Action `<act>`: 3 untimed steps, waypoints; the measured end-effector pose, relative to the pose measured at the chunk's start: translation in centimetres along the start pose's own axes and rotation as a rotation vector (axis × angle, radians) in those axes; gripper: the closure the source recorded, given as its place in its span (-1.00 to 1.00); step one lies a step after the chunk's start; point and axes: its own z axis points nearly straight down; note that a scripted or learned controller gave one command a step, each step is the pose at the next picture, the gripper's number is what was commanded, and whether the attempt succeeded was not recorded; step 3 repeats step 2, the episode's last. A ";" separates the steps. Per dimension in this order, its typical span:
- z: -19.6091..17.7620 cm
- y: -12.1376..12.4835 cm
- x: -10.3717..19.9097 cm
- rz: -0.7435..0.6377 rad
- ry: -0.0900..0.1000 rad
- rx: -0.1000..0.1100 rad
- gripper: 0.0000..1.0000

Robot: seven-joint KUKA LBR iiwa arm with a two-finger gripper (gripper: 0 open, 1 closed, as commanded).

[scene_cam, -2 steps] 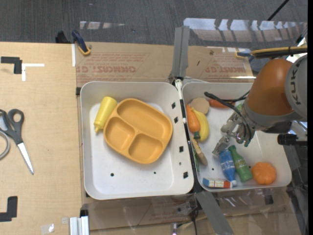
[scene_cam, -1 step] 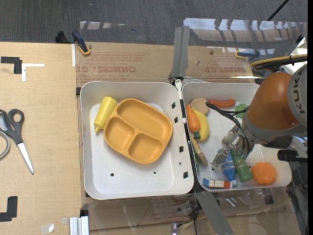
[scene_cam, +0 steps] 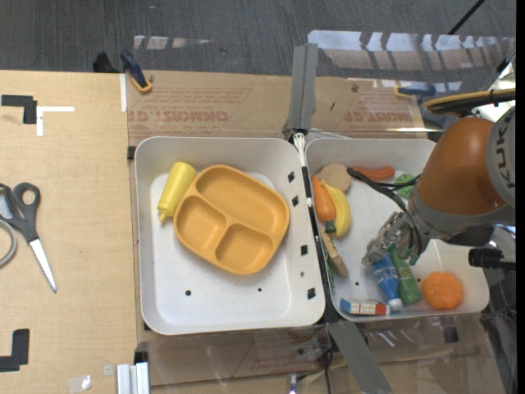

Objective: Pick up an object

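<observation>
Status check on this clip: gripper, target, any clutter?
Gripper low in right bin, over blue bottle and green bottle. Nothing visibly held. Orange ball, banana close by.

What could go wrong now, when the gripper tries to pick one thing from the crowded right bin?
The gripper is low over a tight cluster: a blue tube-shaped bottle, a green bottle and a round orange fruit lie close together. It may pinch two things at once, or push one aside. The small red and white tube lies against the white right bin's front wall, so it could be hard to grasp.
</observation>
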 end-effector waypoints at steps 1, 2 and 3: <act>-9.1 7.1 1.9 -0.013 0.000 -0.001 1.00; -15.5 11.7 2.1 0.209 -0.002 0.000 1.00; -15.5 11.7 2.1 0.209 -0.002 0.000 1.00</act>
